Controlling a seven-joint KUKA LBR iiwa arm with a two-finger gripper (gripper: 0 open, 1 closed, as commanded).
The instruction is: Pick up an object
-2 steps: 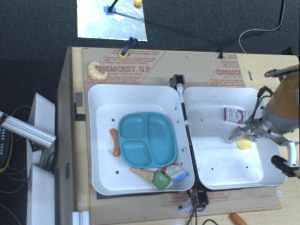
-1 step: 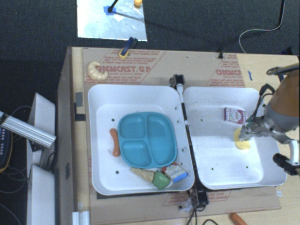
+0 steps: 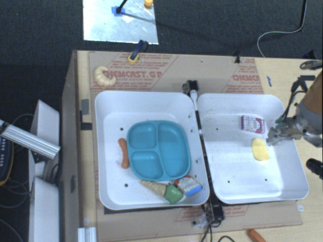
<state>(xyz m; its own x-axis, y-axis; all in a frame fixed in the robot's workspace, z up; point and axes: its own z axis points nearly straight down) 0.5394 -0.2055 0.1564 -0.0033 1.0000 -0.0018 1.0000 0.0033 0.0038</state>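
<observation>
- The gripper (image 3: 275,134) reaches in from the right over the right bin (image 3: 237,185), low near that bin's right wall, just beside the upper right end of a yellow object (image 3: 260,149).
- Whether it is open or closed cannot be told; nothing shows clamped in it.
- The yellow object lies flat on the right bin's floor, toward the right side. Its long axis runs from upper left to lower right, with the narrower end up toward the gripper and the broader end pointing at the bin's near right corner.
- A small red-and-white carton (image 3: 252,124) lies just above the yellow object, close but apart, its long axis roughly across the bin.
- In the left bin (image 3: 113,135) a blue divided plate (image 3: 158,150) sits in the middle, with an orange sausage (image 3: 123,153) standing lengthwise at its left.
- Along the left bin's near edge lie a cone-shaped piece (image 3: 153,187), a green block (image 3: 173,194) and a small blue-and-white packet (image 3: 190,186), bunched together.
</observation>
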